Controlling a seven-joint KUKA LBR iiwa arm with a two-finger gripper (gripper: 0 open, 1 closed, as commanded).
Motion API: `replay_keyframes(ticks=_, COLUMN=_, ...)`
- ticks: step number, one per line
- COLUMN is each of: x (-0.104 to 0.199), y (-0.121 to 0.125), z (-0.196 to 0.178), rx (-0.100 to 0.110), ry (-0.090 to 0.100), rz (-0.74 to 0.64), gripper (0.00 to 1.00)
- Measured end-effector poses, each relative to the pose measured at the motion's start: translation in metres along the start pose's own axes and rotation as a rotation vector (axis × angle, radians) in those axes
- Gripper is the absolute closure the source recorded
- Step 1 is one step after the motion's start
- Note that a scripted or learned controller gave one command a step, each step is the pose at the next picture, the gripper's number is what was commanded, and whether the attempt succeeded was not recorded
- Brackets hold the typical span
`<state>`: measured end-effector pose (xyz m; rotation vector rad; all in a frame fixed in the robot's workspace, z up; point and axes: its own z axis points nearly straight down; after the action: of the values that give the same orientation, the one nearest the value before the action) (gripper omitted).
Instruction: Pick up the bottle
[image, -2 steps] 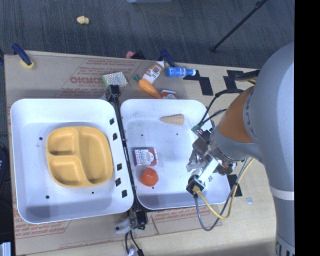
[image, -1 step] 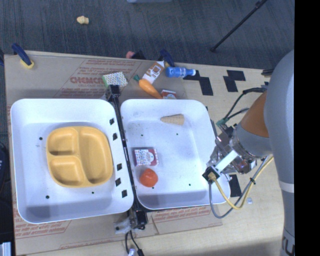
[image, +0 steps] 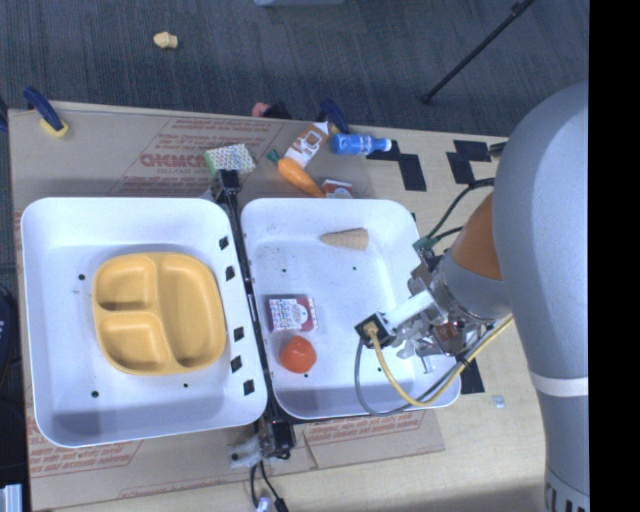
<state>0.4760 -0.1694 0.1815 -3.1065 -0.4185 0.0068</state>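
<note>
The bottle (image: 358, 144) lies on the cardboard behind the right bin (image: 262, 232). Inside this bin's right edge is the gripper (image: 415, 340); its opening I cannot tell.

You can't read the gripper (image: 432, 345) fingers — wrist and cables cover them — and the arm (image: 545, 200) runs off the bottom edge.

bottle (image: 360, 144) boxed by carrot (image: 299, 177), carton (image: 307, 146)

Glossy white plastic bins (image: 330, 215), matt yellow tray (image: 158, 312)
</note>
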Motion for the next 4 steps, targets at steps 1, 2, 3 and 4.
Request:
replay_keyframes(ticks=1, x=-0.006, y=0.022, z=0.002, rx=-0.002, ry=0.001, rz=0.059, gripper=1.0)
replay_keyframes(ticks=2, x=-0.005, y=0.02, z=-0.013, rx=-0.002, ry=0.002, rz=0.06, gripper=1.0)
replay_keyframes(ticks=3, x=-0.003, y=0.011, z=-0.014, rx=-0.001, ry=0.0, rz=0.052, gripper=1.0)
replay_keyframes(ticks=4, x=-0.001, y=0.004, z=-0.01, rx=0.0, ry=-0.001, rz=0.059, gripper=1.0)
